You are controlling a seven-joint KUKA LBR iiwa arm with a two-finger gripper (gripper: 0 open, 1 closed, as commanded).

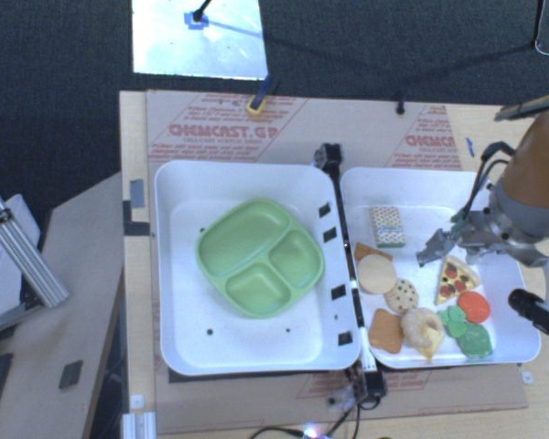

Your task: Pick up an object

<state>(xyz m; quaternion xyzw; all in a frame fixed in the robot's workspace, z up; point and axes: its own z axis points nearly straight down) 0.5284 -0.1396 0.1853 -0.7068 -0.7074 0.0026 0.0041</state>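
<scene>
Pizza slice point(456, 281) sits in the right bin point(531, 341), just below the fingers point(432, 248), which hang spread and released over bare bin floor between it and the small box point(387, 226), gripping nothing. It looks like a light, stiff toy, flat and probably a bit slick; my call is to pinch it across its two long edges, since a flat-on approach could skate off. Around it lie a tan disc point(377, 273), a cookie point(403, 294), a bread slice point(385, 331), a pale lumpy piece point(425, 329), a red tomato point(474, 306) and green pieces point(467, 334), all crowded together. In the left bin point(178, 337) rests a green tray point(259, 257) with three wells. On the desk sheet point(210, 126), red lettering reads "CHEMCAST GP". The box's print is too small to read.
</scene>
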